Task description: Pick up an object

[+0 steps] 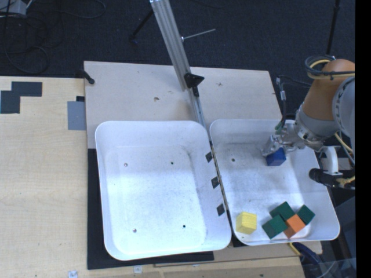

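Pale bench top (145, 91) under two shallow white bins, dark floor behind. Gripper (280, 145) sits low over the right bin (255, 178), near its far right corner, reaching in from the right side. Blue block (276, 157) is directly beneath the gripper, apparently touching it; whether it is actually pinched or merely under the tool, I cannot tell from this angle.

Judgement on handling: block looks small, rigid, light, with flat faces; best taken across two opposite flat sides, squarely, so it does not twist out.

Outward: along the right bin's near edge, a yellow block (246, 222) by the near left corner; two green blocks (279, 219) and an orange block (295, 223) bunched towards the near right corner. Left bin (110, 155) lies alongside, touching the right one. Slanted aluminium rail (174, 42) rises beyond the bins.
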Available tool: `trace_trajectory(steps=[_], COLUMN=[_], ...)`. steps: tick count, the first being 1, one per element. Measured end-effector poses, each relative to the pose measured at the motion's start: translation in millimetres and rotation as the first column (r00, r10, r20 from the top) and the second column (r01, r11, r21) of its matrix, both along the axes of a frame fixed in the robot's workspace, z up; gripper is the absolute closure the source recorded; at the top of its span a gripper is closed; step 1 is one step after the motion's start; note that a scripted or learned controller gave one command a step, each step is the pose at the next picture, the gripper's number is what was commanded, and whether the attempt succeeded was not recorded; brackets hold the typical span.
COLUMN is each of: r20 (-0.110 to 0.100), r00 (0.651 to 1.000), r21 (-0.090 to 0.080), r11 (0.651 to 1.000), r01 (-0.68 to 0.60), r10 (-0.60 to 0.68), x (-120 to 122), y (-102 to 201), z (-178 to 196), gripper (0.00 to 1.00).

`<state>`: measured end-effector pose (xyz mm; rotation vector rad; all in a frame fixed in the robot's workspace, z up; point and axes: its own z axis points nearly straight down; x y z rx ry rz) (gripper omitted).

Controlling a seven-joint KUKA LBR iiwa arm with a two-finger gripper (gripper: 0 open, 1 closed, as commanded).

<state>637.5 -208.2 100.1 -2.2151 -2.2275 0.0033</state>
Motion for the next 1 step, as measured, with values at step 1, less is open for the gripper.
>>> trace_trajectory(steps=[1], r20=[-0.001], r00=[1.0], r21=[0.006], r11=[1.0], r01=[0.0], r10=[0.0], x=[-75.9], y=[82.4], z=[62.1], gripper=[1.0])
